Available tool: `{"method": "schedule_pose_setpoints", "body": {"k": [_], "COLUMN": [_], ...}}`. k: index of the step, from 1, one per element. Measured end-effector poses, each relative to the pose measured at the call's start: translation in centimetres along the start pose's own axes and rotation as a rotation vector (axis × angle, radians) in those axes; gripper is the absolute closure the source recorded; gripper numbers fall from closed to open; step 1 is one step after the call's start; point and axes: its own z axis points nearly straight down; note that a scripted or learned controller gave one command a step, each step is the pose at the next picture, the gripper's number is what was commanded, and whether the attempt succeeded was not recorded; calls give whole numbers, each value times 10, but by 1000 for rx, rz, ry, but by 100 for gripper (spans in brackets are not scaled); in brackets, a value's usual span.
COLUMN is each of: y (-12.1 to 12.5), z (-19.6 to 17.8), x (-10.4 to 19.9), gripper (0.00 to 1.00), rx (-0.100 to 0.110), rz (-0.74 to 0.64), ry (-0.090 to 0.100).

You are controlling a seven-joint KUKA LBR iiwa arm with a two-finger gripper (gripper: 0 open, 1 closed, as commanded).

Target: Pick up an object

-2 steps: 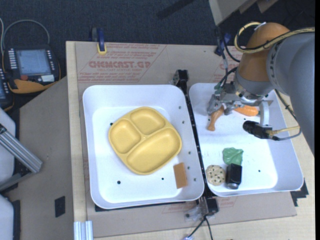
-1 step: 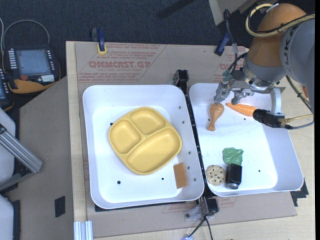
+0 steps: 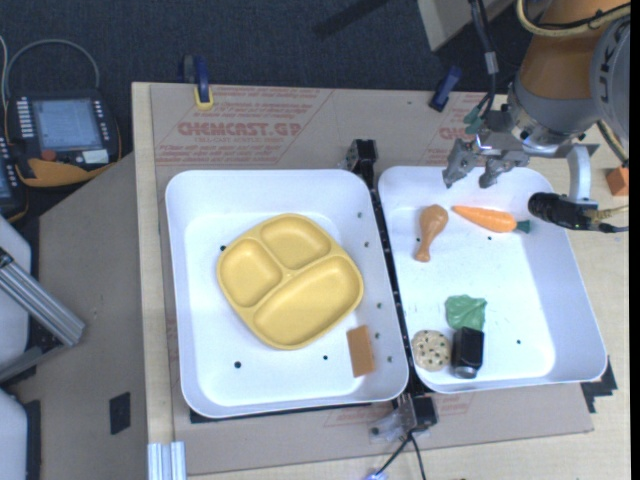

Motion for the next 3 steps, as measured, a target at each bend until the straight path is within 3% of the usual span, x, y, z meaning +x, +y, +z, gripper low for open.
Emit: {"method": "schedule_pose_setpoints", "body": {"k": [1, 3], "y": [2, -8], "z": [-48, -22], "x": [0, 106], "gripper": [100, 100], "rx": [-1, 11], "rz": [0, -2], "ry": [0, 2]}}
